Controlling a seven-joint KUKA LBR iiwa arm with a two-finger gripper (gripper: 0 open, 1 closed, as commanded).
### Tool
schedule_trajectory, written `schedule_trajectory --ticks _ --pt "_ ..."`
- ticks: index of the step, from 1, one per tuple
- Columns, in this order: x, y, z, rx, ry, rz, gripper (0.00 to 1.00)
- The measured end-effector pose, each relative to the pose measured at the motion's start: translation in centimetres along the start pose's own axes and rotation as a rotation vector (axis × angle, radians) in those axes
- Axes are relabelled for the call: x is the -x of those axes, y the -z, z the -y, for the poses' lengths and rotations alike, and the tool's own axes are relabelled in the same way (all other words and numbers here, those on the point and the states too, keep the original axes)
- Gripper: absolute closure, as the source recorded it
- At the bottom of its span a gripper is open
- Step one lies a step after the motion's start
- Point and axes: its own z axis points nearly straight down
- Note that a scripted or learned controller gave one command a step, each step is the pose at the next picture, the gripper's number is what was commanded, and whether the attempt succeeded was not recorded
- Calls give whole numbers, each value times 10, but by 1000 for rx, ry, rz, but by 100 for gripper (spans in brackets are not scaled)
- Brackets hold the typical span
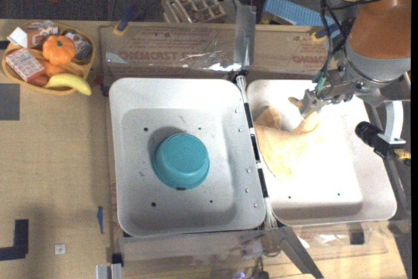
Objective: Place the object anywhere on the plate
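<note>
A round teal plate (181, 160) lies near the middle of the left bin (127, 140). A floppy tan cloth-like object (284, 144) lies in the left half of the right bin (346, 173). One corner of it is drawn up and to the right toward my gripper (311, 105). The gripper hangs over the back part of the right bin, and its fingers are pinched on that raised corner. The grey arm with its orange band (385, 3) comes in from the upper right.
The ridge between the two bins (251, 140) lies between the cloth and the plate. A cardboard wall (170, 52) runs behind both bins. A basket of toy fruit (49, 59) stands at the far left on the bench.
</note>
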Motion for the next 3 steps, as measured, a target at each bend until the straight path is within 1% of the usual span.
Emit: schedule_trajectory --ticks 1,2,3 --pt "-2 -50 -1 0 3 -2 100" --pt "-56 -56 9 1 401 -3 100" --pt "-106 -52 3 3 797 -2 100"
